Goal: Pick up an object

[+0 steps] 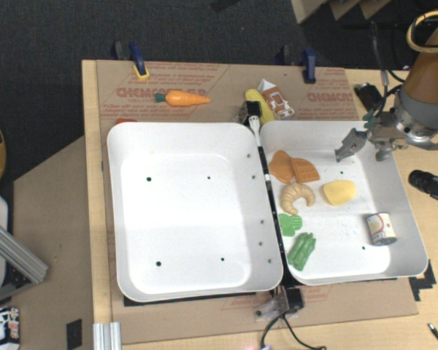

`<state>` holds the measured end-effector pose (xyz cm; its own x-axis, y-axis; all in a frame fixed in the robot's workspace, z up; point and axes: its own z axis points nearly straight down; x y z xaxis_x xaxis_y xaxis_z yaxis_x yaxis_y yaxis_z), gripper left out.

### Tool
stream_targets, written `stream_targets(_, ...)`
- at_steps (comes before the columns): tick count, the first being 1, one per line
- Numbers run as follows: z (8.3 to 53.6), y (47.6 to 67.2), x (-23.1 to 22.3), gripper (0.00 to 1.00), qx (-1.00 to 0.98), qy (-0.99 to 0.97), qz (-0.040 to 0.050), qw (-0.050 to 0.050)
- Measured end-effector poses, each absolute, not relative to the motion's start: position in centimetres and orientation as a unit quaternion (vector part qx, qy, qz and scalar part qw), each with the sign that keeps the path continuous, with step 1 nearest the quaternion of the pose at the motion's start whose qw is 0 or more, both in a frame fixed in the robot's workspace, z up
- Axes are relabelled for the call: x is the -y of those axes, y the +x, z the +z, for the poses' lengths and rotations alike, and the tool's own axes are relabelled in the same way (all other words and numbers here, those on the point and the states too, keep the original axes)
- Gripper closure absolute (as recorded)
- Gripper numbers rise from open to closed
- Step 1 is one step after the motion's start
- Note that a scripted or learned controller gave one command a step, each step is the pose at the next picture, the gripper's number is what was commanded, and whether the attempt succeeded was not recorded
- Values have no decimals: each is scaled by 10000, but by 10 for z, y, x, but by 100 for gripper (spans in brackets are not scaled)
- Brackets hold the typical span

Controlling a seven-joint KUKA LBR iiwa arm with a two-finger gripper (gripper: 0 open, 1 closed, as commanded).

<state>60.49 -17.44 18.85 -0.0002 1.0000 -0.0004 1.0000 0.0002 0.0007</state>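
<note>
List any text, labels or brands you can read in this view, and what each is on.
Red print along the board behind the bins: repeated lettering, too blurred to read.
Carton behind the right bin: a printed face, too small to read.
Can in the right bin: a label with red, no readable words.
Black-and-white printed card at lower left: too small to read.
Nothing else carries text.

Toy carrot on cardboard sheet near its far edge; blue clamps and grip that far edge.
</note>
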Motion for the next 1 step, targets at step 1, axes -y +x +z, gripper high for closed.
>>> stream_targets(1,81,597,136,0,-7078,7064,-3,-28)
